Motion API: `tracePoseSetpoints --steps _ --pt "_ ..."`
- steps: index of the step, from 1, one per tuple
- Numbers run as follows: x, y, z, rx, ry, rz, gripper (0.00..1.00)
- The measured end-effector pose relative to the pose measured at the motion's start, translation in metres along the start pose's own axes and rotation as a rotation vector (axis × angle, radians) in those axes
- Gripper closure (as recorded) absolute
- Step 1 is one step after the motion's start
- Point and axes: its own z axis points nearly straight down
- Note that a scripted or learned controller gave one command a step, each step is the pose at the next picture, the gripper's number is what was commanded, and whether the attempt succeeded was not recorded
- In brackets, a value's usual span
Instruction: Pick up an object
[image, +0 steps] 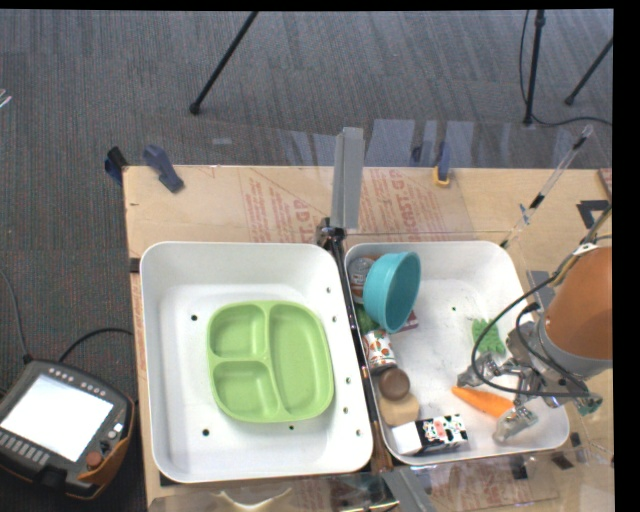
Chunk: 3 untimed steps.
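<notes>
Fingers low in right bin, state can't tell; carrot just beside at 10 o'clock, long axis 10-to-4, likeliest pick, judging by nearness.

arm in from the desk's right edge, orange band above the wrist, cables looped round it. gripper low near the front-right corner, pointing down. can't resolve the gap at the tip.
</notes>
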Motion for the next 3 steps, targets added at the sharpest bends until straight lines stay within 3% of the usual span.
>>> tracePoseSetpoints --steps 2,3 --pt "-0.001 -0.001 0.000 0.001 -0.001 -0.115 0.00" --pt "-0.029 -0.017 0.000 -0.001 0.000 -0.057 0.00"
